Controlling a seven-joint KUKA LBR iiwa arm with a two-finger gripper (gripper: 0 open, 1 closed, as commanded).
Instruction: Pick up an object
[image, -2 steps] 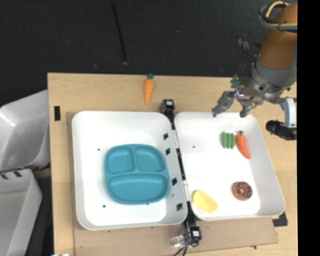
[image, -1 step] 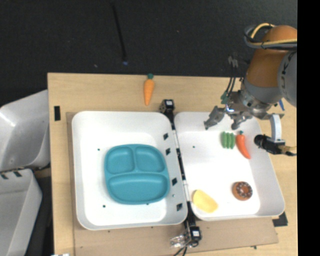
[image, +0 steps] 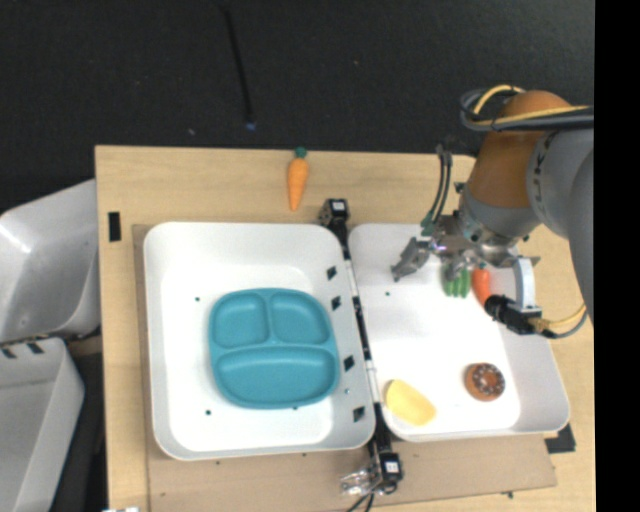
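Note:
My gripper (image: 465, 272) hangs open over the back of the right bin (image: 440, 330). One finger (image: 408, 262) points left and the other (image: 524, 284) stands to the right. Between them lie a small green piece (image: 458, 283) and a small orange piece (image: 482, 284), partly hidden by the wrist. I cannot tell whether either finger touches them. Near the front of the same bin sit a yellow lump (image: 409, 402) and a round brown doughnut-like toy (image: 484, 381).
In the left bin (image: 170, 300) lies a blue divided plate (image: 272, 347). A toy carrot (image: 297, 179) rests on the bench behind the bins. A black clip (image: 334, 212) sits at the top of the rim between the bins. A cable (image: 520, 318) trails to the right of the gripper.

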